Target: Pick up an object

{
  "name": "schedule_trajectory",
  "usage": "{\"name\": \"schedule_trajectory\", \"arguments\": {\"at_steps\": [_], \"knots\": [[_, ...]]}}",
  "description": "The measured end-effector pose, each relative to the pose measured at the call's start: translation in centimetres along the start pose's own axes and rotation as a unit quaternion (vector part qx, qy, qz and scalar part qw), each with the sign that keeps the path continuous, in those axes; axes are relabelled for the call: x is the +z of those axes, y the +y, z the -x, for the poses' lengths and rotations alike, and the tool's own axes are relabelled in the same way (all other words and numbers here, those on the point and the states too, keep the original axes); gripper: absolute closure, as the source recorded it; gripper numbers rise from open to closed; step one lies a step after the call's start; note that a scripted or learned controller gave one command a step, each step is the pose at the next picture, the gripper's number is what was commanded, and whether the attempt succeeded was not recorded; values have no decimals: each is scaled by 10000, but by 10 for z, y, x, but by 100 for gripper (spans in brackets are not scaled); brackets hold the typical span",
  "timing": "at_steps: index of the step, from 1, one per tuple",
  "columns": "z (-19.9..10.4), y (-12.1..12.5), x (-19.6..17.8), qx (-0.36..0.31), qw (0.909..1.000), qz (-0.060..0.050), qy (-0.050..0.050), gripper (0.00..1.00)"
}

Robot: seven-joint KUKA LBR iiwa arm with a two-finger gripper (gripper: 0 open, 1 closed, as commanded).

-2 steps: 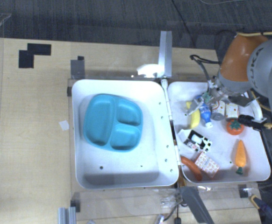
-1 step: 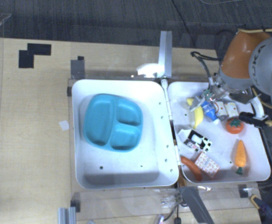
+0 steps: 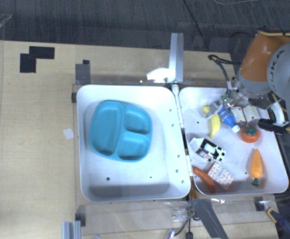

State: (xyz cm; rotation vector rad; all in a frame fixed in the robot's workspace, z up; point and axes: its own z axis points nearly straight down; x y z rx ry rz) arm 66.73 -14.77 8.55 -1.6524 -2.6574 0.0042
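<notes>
The right bin (image 3: 279,180) holds several small items: a yellow banana (image 3: 214,125), a blue and white bottle (image 3: 228,118), a red tomato (image 3: 250,134), an orange carrot (image 3: 255,166), a black and white box (image 3: 209,150), a checkered packet (image 3: 220,175) and a red-orange sausage-shaped piece (image 3: 203,178). My gripper (image 3: 233,105) reaches down at the bin's far side, just above the blue bottle and beside the banana's top end. Its fingertips are lost in the clutter there.
The left bin (image 3: 100,183) carries a blue divided tray (image 3: 120,129). A metal post (image 3: 176,59) stands behind the seam between the bins. The arm's grey and orange body (image 3: 269,63) hangs over the right bin's far right corner.
</notes>
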Motion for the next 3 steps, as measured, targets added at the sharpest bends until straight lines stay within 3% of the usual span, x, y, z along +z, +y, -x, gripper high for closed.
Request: {"name": "schedule_trajectory", "arguments": {"at_steps": [1, 2, 3], "knots": [[-1, 1, 0, -4, 10000, 5, 11, 0], [-1, 3, -12, -25, 10000, 38, -23, 100], [-50, 26, -125, 1497, 9887, 90, -58, 100]]}}
